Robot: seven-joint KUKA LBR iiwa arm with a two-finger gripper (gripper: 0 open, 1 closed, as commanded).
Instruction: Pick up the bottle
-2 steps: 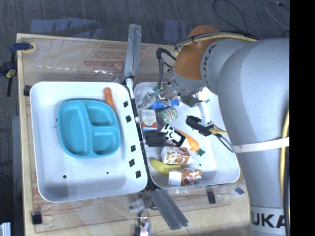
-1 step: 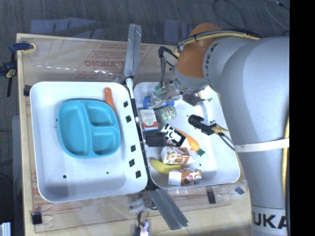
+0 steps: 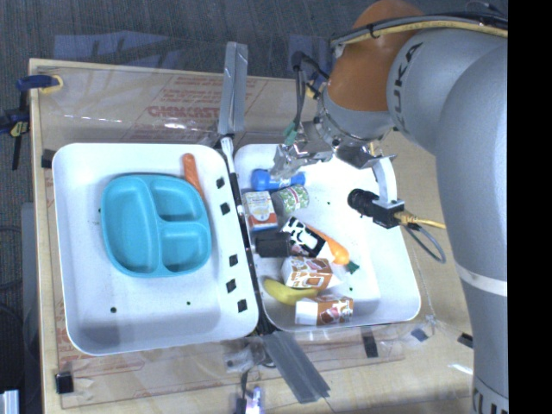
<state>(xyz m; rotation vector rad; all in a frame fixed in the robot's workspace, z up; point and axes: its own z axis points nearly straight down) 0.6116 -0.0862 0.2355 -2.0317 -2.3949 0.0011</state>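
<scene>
Bottle point(image 3: 324, 311) at right bin's near edge, well apart from claw point(image 3: 289, 158).

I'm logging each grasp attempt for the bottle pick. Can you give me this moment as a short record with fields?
tool position: tool over far left corner of the right bin
nearest item: blue-capped bottle lying just below it
grip state: cannot tell
right bin contents: banana, orange-capped bottle, cartons
left bin contents: blue divided tray, carrot

Left bin point(image 3: 78, 257) with blue tray point(image 3: 155, 224) and carrot point(image 3: 191, 173); right bin point(image 3: 398, 270) with banana point(image 3: 280, 291), cartons point(image 3: 309, 273) and can point(image 3: 291, 200).
</scene>
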